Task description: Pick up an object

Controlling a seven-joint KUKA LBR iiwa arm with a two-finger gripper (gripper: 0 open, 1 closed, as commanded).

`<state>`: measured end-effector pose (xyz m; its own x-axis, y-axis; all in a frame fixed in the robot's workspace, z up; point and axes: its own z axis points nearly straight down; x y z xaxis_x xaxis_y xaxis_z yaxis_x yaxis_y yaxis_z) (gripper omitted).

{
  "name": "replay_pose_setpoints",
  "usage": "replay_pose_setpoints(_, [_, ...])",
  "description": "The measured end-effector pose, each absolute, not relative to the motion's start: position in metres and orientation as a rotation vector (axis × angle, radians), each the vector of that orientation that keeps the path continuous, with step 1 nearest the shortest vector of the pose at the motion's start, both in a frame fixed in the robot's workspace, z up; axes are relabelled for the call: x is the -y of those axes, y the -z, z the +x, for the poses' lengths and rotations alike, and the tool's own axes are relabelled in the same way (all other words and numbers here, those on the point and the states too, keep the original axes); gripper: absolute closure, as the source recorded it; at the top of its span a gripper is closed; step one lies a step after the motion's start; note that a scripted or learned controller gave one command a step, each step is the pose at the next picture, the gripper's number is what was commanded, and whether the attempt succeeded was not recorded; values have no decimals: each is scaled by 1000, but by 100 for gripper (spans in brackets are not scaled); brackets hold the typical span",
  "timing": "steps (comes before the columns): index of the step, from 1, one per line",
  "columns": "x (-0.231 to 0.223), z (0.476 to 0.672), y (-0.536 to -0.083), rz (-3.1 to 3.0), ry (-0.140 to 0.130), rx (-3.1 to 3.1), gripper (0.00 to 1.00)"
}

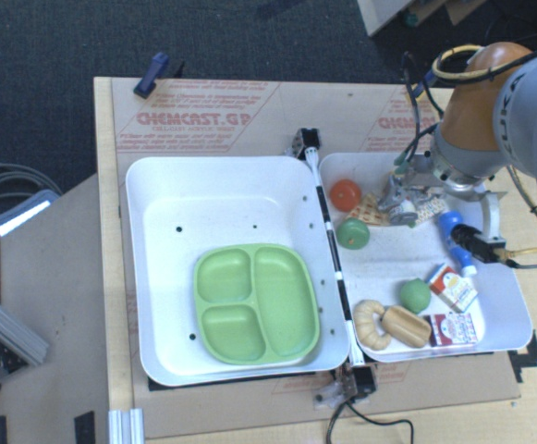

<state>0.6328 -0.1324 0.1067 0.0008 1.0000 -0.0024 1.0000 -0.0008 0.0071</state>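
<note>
The counter (250, 109) carries two white bins side by side. The left bin (157, 211) holds a green divided tray (256, 303), lying toward 5 o'clock of its floor. The right bin (504, 313) holds the small things. The arm (490, 109) comes in from 2 o'clock, its claw (403, 203) low over the bin's 11 o'clock corner, among the items there; whether it is open or has hold of anything, I cannot tell. A flat tan piece (370, 211) lies just beside the claw at its 9 o'clock, with a red ball (345, 193) further that way. A green ball (352, 235) sits at 7 o'clock of the claw. A blue bottle (455, 239) lies at 4 o'clock. Near the bin's 6 o'clock edge are a bread roll (407, 326), a pale ring (370, 324) touching it, a second green ball (415, 294), and two red-and-white cartons (455, 290).
</note>
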Motion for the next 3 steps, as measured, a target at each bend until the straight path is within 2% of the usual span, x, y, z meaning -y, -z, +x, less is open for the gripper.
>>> replay_pose_setpoints(1, [60, 603, -201, 2219, -3, -2222, 100])
replay_pose_setpoints(2, [23, 564, -233, 2222, 1, -2224, 100])
replay_pose_setpoints(3, [-3, 534, -251, 2223, 2, -2224, 100])
